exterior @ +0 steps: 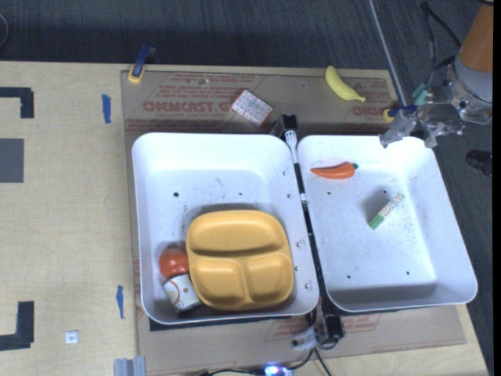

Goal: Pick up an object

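While the gripper (407, 128) is held above the right bin's (438, 288) far rim, finger state can't be told; carrot (333, 171) & marker (386, 210) lie inside.

Two white bins sit side by side on the bench (63, 210). In the left bin (156, 163), a yellow divided tray (239, 257) lies toward 6 o'clock, with an orange-topped small bottle (177, 276) touching its 9 o'clock side. The right bin (438, 249) holds an orange carrot (333, 171) at 11 o'clock and a green-tipped stick (386, 210) near centre. A banana (343, 84) lies beyond the bins. The hand (407, 128) hovers over the right bin's 1 o'clock corner.
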You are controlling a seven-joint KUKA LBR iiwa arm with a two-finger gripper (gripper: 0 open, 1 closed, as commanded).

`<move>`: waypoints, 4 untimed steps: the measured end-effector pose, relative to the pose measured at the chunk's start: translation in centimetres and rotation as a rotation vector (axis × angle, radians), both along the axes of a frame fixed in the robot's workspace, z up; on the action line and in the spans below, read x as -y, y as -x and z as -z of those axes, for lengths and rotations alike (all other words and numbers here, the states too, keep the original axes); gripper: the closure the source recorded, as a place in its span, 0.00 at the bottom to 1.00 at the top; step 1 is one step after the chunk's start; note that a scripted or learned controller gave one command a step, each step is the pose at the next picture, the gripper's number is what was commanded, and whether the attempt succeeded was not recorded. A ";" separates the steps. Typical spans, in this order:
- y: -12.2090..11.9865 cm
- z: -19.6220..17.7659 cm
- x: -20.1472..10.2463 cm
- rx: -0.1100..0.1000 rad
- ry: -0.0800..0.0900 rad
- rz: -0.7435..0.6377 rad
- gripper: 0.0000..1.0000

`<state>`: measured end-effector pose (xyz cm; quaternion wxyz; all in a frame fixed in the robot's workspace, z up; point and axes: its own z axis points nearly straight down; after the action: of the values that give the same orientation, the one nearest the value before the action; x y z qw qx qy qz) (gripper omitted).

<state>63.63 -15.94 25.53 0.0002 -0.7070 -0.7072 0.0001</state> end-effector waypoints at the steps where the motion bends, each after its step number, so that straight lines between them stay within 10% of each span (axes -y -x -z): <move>1: 0.6 16.9 1.6 0.004 0.001 0.001 0.00; 2: 6.8 17.0 -5.3 0.000 0.000 -0.001 0.00; 3: 11.7 17.0 -4.6 0.004 0.001 0.001 0.00; 4: 11.6 15.9 -4.6 0.008 0.002 0.002 1.00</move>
<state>52.01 -11.38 9.61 -0.0030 -0.7078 -0.7064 -0.0020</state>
